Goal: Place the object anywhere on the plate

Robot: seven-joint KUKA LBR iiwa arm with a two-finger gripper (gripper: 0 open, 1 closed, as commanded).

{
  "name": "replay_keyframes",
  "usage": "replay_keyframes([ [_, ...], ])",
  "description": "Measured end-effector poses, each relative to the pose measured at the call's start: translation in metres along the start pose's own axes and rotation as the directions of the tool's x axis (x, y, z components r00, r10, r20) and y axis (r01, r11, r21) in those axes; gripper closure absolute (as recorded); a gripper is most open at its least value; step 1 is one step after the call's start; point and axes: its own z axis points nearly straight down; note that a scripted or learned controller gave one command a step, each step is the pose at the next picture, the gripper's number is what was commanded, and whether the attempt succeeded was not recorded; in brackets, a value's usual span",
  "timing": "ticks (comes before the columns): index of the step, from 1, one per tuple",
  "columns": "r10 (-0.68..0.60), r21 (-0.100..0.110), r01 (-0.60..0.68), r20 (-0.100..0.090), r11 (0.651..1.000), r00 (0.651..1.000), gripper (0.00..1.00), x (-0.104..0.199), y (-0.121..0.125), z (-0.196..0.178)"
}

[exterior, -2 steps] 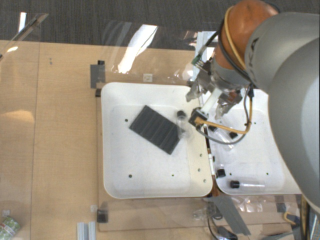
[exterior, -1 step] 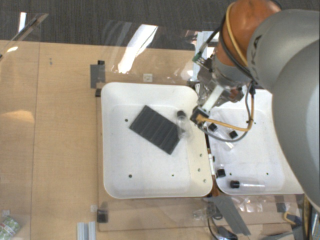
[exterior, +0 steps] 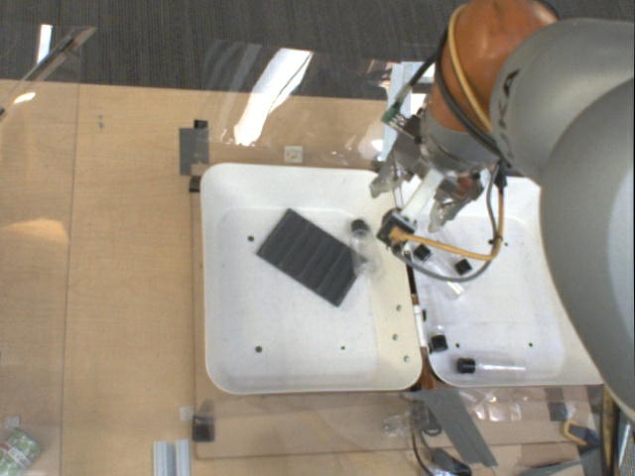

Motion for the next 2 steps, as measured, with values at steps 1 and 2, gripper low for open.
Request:
replay_keyframes([
  [1,-0.007,-0.001,0.007,-0.001,1.000,1.000,1.00,0.0012,0.0008,-0.0101],
  [2,-0.007,-0.001,0.007,-0.001,1.000,1.000,0.00,0.0013,0.0006,-0.0100],
])
